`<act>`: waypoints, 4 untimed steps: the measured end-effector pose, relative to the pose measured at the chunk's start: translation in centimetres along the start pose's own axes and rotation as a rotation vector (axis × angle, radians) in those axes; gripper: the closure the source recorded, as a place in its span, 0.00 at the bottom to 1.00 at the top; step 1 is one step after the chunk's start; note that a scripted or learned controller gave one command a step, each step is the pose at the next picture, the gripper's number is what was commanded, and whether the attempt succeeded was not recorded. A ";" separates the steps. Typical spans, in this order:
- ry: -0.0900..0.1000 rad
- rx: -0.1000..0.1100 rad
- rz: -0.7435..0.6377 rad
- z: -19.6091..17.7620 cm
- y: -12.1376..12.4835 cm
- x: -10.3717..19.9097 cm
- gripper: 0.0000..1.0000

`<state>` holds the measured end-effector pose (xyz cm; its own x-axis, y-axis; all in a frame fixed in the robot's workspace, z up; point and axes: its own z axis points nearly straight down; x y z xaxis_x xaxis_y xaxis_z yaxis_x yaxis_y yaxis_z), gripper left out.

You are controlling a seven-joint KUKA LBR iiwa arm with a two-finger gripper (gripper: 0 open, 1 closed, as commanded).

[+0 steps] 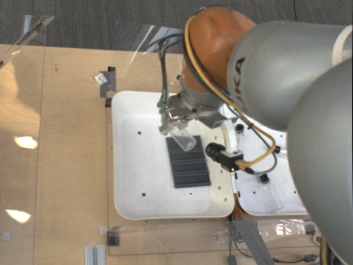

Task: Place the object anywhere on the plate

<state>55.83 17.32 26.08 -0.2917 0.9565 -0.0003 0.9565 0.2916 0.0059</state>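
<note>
My gripper (182,137) hangs over the left bin (127,197), fingertips at the top edge of the dark ribbed object (189,166); I cannot tell their spread. I judge I should centre squarely over it before closing

Even, bright overhead light; glare patches on the bench (25,142) far left of the gripper (175,127); arm (287,65) slightly soft.

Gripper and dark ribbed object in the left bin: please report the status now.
Gripper low over left bin, at top edge of dark ribbed object. Object flat on bin floor. Grasp unconfirmed. Nothing else near it.
</note>
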 end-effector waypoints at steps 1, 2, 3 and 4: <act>-0.001 0.004 0.515 -2.1 4.3 3.4 1.00; -0.002 0.005 0.938 -11.9 10.7 3.3 1.00; -0.001 0.006 0.329 -10.0 12.3 2.7 1.00; 0.000 0.002 -0.331 -8.1 10.5 3.3 1.00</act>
<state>64.87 23.57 34.23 -0.5863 0.8101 -0.0016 0.8101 0.5863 0.0036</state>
